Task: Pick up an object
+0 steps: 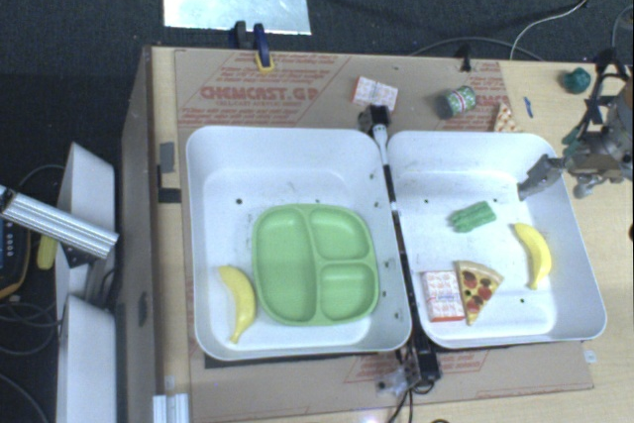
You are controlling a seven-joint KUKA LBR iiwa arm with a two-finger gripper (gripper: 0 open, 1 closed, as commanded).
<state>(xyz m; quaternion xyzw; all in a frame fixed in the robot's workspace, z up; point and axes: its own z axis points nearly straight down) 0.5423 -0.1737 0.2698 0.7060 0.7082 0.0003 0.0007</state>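
Observation:
The right bin point(575, 312) holds a green oblong toy point(472, 216), a yellow banana point(536, 254), a pizza slice point(478, 288) and a small red and white box point(442, 296). My gripper point(538, 178) hangs over the bin's far right rim, up and to the right of the green toy and apart from it. Nothing shows in its grasp. The left bin point(213, 213) holds a green divided plate point(316, 264) and a second banana point(239, 301) at its front left.
On the cardboard behind the bins lie a small green can point(460, 100), a printed card point(375, 93) and a patterned piece point(504, 117). A blue and yellow clamp point(260, 46) sits at the far edge. A teal object point(578, 79) is at the far right.

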